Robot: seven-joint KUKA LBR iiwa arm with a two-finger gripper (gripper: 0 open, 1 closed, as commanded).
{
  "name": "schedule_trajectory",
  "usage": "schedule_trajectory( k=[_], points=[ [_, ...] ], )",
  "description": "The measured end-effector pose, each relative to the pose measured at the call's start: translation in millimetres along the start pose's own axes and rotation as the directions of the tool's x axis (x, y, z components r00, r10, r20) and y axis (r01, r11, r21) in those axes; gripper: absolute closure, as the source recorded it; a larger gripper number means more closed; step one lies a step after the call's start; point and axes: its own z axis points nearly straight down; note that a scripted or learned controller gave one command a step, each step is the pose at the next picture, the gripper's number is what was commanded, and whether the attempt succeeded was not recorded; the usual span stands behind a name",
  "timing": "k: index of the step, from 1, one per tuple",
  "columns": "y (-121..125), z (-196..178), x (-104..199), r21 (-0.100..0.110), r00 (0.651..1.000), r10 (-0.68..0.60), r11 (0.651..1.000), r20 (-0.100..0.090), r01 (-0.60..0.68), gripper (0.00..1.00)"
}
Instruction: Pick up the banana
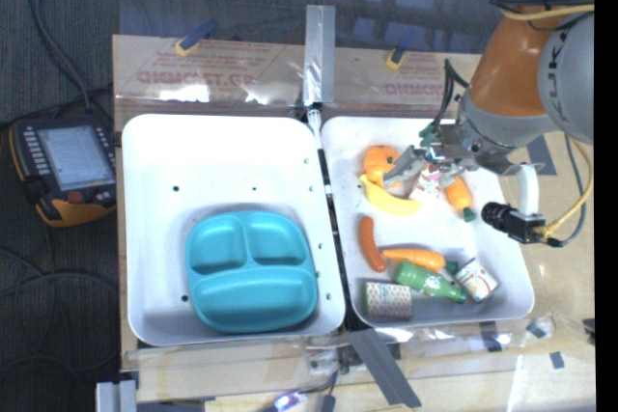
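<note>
Pincer [404, 171] low in right bin [502, 236], fingers parted, straddling nothing, just above banana [388, 199].

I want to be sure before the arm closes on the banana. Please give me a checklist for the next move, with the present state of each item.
1. Banana in sight in the right bin: ok.
2. Gripper placed above the banana: ok, it sits just over its upper edge.
3. Banana between the fingers: cannot tell.
4. Space around the banana: not ok, an orange fruit touches it from above, so the fingers may catch it.
5. Carrot and sausage apart from the banana: ok.
6. Blue tray out of the way in the left bin: ok.
</note>
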Motion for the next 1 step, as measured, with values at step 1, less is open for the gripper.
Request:
schedule_trajectory(
  k=[1],
  points=[
    [-15.3, 96.4, -3.2, -0.004, 0.945, -0.327, 0.945, 0.001, 0.327, 0.0]
  ],
)
